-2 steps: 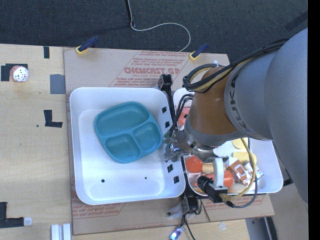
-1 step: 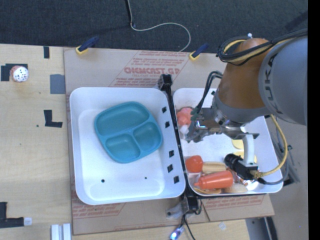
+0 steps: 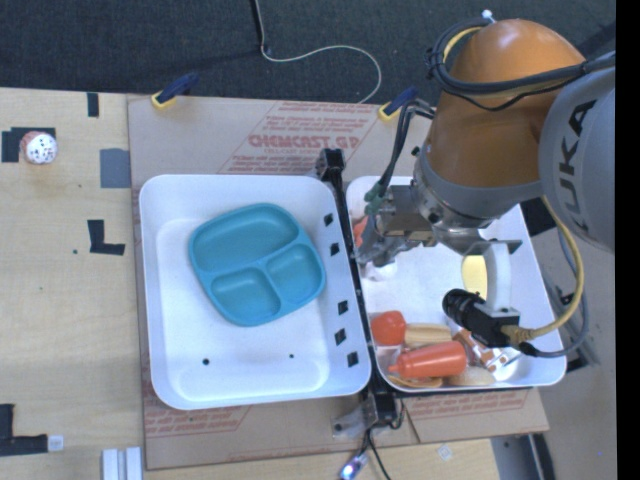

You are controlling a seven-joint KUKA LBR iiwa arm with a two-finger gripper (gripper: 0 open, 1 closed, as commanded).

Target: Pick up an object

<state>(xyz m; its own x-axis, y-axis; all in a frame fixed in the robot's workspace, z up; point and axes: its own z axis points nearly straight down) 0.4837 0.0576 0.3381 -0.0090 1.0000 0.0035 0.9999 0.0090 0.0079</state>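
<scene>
My gripper (image 3: 378, 258) hangs low over the left side of the right bin (image 3: 545, 373), under the orange band of the arm. A small red-orange piece (image 3: 359, 234) shows at the bin's left wall just beside it. Nearer the front of that bin lie a red-orange block (image 3: 388, 326), an orange carrot-like piece (image 3: 430, 361) and a pale stick (image 3: 425, 333). A yellow banana-like piece (image 3: 474, 275) lies to the right, partly hidden by the arm. The arm hides much of this bin.
The left bin (image 3: 160, 298) holds a blue divided plate (image 3: 257, 263). A black cable connector (image 3: 480, 315) crosses the right bin's front. Black clips line the wall between the bins. A small die (image 3: 40, 149) sits on the bench at far left.
</scene>
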